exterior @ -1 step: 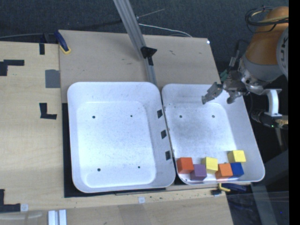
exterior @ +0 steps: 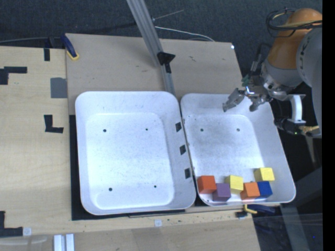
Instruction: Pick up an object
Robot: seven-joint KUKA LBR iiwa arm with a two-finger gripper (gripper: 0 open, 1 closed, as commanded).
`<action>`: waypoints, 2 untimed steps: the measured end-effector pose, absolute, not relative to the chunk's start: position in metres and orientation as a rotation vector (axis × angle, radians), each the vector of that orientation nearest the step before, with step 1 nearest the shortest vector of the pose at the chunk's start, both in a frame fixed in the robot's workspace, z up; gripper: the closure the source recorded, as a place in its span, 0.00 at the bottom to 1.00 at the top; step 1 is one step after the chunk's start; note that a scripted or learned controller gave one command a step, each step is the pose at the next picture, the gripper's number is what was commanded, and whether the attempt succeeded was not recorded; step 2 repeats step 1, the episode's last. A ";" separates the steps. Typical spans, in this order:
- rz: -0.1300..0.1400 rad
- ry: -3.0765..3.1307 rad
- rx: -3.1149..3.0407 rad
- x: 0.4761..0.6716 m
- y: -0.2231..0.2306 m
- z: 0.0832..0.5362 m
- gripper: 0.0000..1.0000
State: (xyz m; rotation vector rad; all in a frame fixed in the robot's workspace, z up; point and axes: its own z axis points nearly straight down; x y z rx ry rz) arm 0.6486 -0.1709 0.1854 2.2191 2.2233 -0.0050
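Claw (exterior: 244,101) first: it hangs over the far right corner of the right bin (exterior: 272,135), its two fingers spread apart with nothing between them, so it is released and carrying nothing.

Starting at the near edge, every block lies bunched along the front wall of that right bin. An orange block (exterior: 206,183) sits leftmost, with a purple block (exterior: 223,191) just beside it and slightly nearer. A yellow block (exterior: 236,182) comes next, then a second orange block (exterior: 251,190) touching a blue block (exterior: 264,188), and another yellow block (exterior: 265,174) just behind those two. The left bin (exterior: 84,140) lies alongside.

Farther back, the middle of the right bin is bare, and the claw is well apart from the cluster.

To do this step well, I would pick a block with free sides; the leftmost orange one looks most open. The fingers should straddle it squarely, coming straight down, since the crowding and the bin wall could block a finger or nudge neighbours.
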 end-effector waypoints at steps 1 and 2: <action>-0.003 2.227 2.218 0.652 -0.134 0.177 0.00; -0.003 2.227 2.218 0.652 -0.134 0.177 0.00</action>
